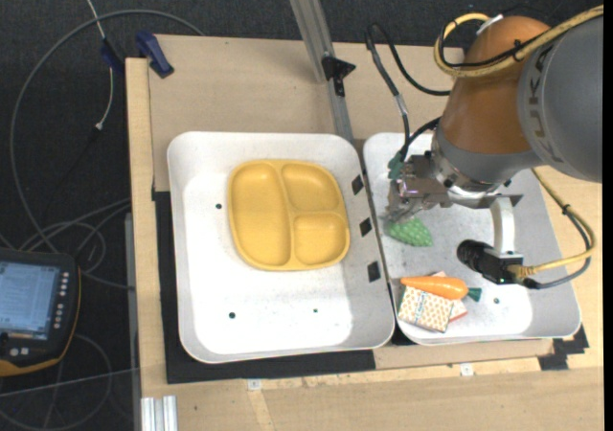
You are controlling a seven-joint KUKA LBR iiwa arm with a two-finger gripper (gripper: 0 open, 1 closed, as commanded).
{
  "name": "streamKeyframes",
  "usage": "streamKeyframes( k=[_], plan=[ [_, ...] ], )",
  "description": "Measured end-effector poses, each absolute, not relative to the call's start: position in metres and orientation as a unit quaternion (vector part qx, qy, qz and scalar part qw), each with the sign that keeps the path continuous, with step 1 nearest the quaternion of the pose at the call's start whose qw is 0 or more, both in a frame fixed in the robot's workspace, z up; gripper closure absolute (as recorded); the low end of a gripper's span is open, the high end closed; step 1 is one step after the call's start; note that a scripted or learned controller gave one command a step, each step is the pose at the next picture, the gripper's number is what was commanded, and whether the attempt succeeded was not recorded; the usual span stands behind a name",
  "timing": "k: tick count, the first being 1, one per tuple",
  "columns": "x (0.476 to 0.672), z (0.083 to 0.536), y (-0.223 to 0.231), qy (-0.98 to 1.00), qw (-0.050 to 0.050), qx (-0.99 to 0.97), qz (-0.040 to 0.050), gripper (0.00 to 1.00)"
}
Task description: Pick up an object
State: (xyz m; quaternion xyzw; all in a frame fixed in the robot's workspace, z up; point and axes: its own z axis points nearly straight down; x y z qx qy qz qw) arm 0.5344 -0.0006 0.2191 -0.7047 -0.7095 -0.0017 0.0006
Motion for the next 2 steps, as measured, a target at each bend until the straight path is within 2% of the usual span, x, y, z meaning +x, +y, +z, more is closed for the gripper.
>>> streamKeyframes(
  k=[1,2],
  plan=[
    [0.529,0.217,0.053,-0.709,0.002,-0.705,-0.0006,1.00],
    [0.508,0.218,0.095,-0.709,0.003,-0.705,0.0005,1.00]
  ],
)
